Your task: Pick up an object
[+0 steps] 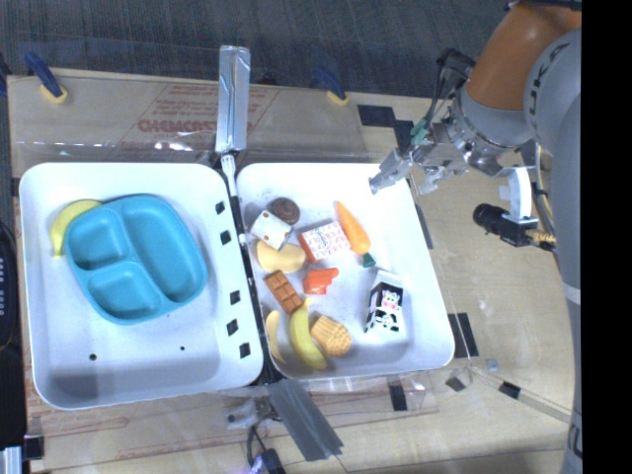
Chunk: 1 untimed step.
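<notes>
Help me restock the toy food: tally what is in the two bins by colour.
Yellow: 4
Orange: 2
Brown: 2
Blue: 1
Red-and-white: 1
Black-and-white: 1
White: 1
Total: 12

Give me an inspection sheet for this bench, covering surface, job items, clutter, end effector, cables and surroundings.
Surface: two white bins side by side; left bin, right bin.
Job's things: in the right bin, a carrot, a cow-print carton, a banana, a chocolate bar and other toy foods.
Clutter: a blue divided tray in the left bin, with a second banana beside its far left edge.
End effector: above the right bin's far right corner, nothing seen between its fingers.
Cables: a dark cable near the wrist.
Surroundings: blue clamps on the bench's far edge.
</notes>
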Each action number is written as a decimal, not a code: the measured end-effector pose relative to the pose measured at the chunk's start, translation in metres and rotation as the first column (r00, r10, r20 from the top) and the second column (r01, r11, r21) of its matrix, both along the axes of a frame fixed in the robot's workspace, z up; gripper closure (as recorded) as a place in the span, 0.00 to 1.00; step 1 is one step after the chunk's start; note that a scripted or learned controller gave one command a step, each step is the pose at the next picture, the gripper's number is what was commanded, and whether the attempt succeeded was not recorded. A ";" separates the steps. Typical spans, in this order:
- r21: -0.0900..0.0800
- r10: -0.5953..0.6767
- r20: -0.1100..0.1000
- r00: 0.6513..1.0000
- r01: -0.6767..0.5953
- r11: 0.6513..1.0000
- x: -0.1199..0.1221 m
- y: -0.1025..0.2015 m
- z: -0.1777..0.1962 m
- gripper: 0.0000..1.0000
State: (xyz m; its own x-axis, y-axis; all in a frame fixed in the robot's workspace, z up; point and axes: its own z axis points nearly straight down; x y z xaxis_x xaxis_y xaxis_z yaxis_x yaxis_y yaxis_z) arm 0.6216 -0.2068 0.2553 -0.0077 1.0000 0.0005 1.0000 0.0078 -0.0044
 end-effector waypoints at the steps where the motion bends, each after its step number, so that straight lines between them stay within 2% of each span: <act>1: -0.001 -0.027 0.011 1.000 0.027 1.000 -0.030 0.017 -0.158 0.00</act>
